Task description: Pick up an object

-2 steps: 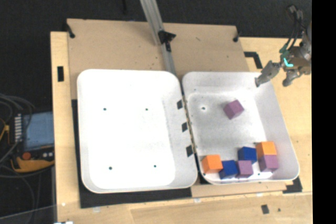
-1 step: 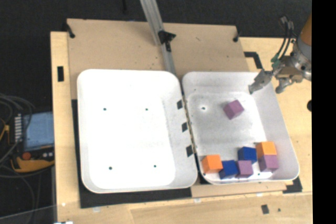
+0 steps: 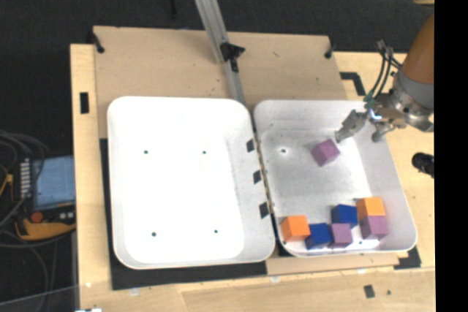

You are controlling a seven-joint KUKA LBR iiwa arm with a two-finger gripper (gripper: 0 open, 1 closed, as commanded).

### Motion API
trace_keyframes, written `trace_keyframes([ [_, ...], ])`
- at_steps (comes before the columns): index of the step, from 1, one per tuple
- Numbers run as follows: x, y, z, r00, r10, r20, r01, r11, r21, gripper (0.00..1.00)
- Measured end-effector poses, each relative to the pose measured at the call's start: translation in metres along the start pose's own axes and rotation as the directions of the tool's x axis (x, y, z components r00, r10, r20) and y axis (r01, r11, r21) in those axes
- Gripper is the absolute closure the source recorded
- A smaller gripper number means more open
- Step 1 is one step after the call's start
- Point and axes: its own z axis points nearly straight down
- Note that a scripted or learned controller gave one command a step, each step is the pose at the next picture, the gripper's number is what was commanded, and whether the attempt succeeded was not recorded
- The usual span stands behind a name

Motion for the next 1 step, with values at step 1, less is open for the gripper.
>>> trace_keyframes([
  [1,-0.0022,-0.0081,0.0596,1.0,0.001,0.0,-0.001,1.0,0.001,0.0],
])
